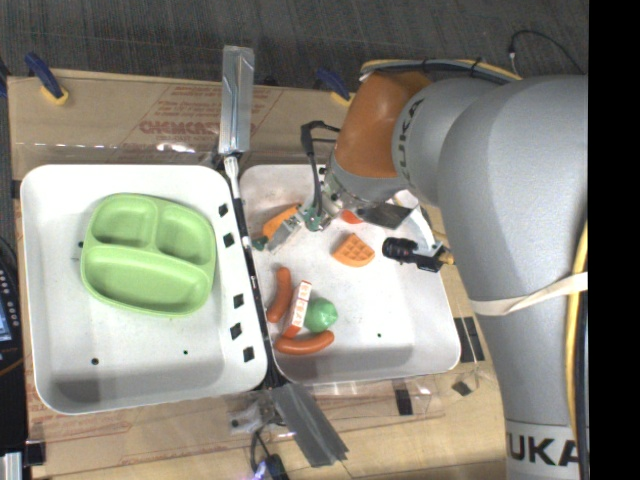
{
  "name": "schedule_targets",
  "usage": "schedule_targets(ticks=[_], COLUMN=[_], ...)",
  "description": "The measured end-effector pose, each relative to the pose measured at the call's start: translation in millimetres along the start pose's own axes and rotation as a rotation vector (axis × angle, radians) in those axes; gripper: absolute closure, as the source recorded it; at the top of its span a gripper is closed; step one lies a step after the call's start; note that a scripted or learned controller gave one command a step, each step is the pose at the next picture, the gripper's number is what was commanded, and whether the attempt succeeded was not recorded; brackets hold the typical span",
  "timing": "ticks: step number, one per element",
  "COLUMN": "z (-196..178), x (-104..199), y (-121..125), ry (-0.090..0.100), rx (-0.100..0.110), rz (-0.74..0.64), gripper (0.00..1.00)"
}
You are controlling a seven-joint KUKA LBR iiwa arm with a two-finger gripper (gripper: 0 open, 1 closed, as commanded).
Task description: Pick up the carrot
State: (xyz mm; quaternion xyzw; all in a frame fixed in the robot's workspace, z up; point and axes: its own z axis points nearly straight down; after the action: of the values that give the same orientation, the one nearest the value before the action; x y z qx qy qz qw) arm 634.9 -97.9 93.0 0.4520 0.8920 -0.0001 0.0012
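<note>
From above, the bulky grey arm (500, 198) covers much of the right bin's (420, 343) far side, and the gripper (305, 218) is too small to tell its state. It sits at the carrot (278, 222) near the bin's left wall. That bin also holds a waffle (353, 251), sausages (279, 295) and a green ball (322, 315); the left bin (60, 358) holds a green divided plate (150, 253).

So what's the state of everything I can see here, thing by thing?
Green three-compartment plastic plate: flat in the left white bin.
Orange toy carrot: lying in the right white bin, by the end effector.
Orange waffle-shaped toy: lying flat.
Two reddish toy sausages: lying down.
Green round toy: resting between the sausages.
</note>
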Motion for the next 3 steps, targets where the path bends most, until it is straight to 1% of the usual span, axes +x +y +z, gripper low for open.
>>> schedule_targets(ticks=[1, 2, 3], z=[-100, 2, 0], x=[16, -2, -17], y=[7, -12, 15], ry=[0.001, 0.004, 0.002], rx=[0.001, 0.003, 0.002], rz=[0.203, 0.084, 0.268], gripper=[0.00, 0.00, 0.00])
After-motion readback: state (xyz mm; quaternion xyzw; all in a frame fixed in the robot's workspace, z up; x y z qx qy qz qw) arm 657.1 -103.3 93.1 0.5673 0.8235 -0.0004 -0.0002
